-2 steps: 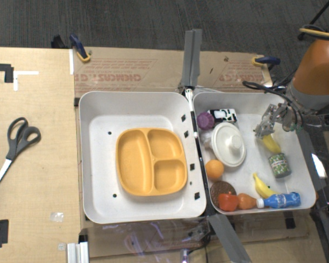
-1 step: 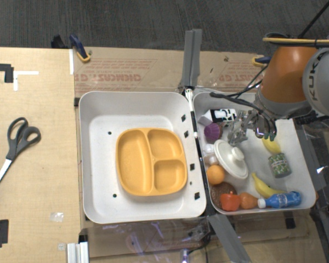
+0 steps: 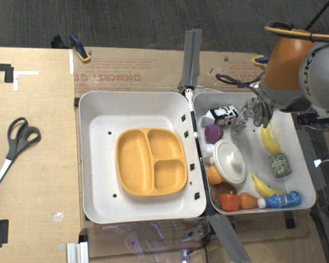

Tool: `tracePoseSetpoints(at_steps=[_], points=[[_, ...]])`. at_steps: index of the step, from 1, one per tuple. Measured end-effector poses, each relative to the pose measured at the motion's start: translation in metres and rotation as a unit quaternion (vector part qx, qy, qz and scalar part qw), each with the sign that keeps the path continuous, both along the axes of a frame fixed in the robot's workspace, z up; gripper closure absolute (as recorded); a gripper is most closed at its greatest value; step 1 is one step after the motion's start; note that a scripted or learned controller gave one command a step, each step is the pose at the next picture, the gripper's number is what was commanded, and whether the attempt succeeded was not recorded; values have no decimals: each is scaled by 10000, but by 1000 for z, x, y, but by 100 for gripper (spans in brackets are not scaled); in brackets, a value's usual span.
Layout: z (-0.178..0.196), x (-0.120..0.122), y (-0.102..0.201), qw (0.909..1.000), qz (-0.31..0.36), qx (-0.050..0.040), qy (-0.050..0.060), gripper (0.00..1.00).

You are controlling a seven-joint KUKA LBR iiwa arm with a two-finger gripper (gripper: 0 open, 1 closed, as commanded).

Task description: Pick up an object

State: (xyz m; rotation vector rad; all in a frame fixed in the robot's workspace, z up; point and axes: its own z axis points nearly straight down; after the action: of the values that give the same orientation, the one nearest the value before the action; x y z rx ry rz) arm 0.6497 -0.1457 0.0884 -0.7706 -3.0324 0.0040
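The gripper [image 3: 251,115] is seen in the upper part of the right bin [image 3: 303,141], just beside a banana [image 3: 270,138] and near a black-and-white toy [image 3: 223,113]; whether it is apart or together cannot be told. A purple object [image 3: 213,132], a white lid [image 3: 230,161], a green can [image 3: 279,165] and a blue bottle [image 3: 282,200] are spread lower in that bin. A yellow divided plate [image 3: 151,161] is placed in the left bin [image 3: 93,163].
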Motion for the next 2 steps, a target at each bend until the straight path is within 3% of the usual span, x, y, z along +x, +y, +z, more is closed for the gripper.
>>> tracePoseSetpoints(at_steps=[1, 2], points=[[0, -92, 48, 9961, -886, -10, -48, 100], [1, -84, 48, 9971, -764, -15, -58, 100]])
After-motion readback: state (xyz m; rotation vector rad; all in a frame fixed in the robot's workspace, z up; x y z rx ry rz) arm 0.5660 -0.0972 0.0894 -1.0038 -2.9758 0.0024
